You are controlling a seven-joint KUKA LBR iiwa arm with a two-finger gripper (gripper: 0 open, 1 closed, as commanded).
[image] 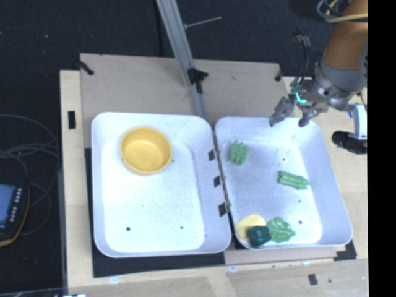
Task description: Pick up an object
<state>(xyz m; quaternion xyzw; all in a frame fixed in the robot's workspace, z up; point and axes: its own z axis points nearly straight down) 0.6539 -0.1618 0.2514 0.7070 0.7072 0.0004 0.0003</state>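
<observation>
Gripper point(289, 117) is hovering far-right, jaws spread, holding nothing; that green toy point(292, 180) is looking light, rigid, so grab mid-body.

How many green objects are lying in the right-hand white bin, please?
4: a ridged green piece near the divider, an elongated green piece mid-right, a dark green block and a leafy green piece at the front edge.

This is a robotics lab: a plain wooden surface point(247, 82) on a dark floor carries two shallow white bins point(105, 228) side by side, with a metal camera pole point(176, 36) rising behind, loose cables point(25, 147) and a handheld control pendant point(11, 212) at the left.
</observation>
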